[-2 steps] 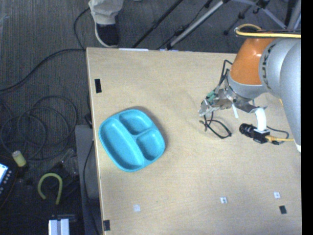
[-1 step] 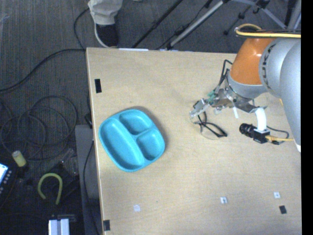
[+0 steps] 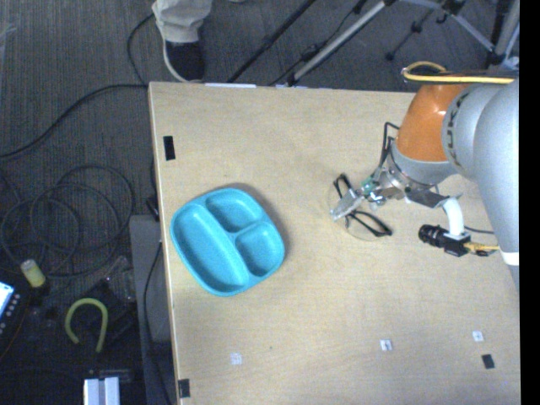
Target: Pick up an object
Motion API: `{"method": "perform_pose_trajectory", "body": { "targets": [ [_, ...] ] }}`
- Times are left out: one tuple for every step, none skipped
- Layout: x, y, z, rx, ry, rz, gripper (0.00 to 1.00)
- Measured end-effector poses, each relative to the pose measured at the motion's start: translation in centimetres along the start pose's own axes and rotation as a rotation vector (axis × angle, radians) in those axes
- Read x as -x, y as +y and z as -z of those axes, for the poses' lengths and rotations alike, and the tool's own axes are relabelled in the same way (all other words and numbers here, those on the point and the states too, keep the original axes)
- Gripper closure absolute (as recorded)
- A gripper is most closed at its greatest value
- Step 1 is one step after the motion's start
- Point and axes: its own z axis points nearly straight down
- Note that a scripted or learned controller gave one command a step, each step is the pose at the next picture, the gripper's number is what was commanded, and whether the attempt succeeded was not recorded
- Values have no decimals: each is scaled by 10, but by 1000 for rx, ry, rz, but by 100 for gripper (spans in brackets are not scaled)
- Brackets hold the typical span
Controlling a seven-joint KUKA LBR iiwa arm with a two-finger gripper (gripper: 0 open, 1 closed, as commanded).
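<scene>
Blue divided plate [image 3: 228,240] flat on the tan bench [image 3: 337,336], well left of the gripper [image 3: 346,202], likely the pick target. Fingers spread wide, nothing between them, low over bare wood, presumably poised mid-approach, plate untouched.

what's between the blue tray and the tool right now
Nothing: in the camera view only bare tan bench top separates the blue divided tray from the tool, which sits to the tray's right.
</scene>
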Motion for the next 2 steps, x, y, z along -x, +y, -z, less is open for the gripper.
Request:
{"method": "perform_pose_trajectory", "body": {
  "targets": [
    [-1, 0, 9, -1, 0, 0, 100],
    [0, 0, 9, 0, 0, 0, 0]
  ]
}}
